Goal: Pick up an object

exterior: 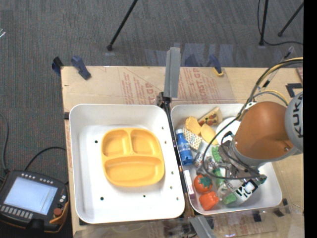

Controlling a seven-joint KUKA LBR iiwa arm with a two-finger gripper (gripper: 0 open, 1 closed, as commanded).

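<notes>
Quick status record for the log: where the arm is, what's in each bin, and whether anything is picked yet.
arm: reaches in from the right, orange band over the right bin
hand: down among the items; fingers hidden in the clutter
grasp: cannot tell from this view
left bin: yellow divided tray
right bin: blue bottle, two red-orange toys, yellow pieces, green items
pendant: on the floor, lower left

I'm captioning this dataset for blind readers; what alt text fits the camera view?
A grey robot arm with an orange band reaches down into the right white bin, crowded with toy food and a blue bottle. The left white bin holds a yellow divided tray.
</notes>
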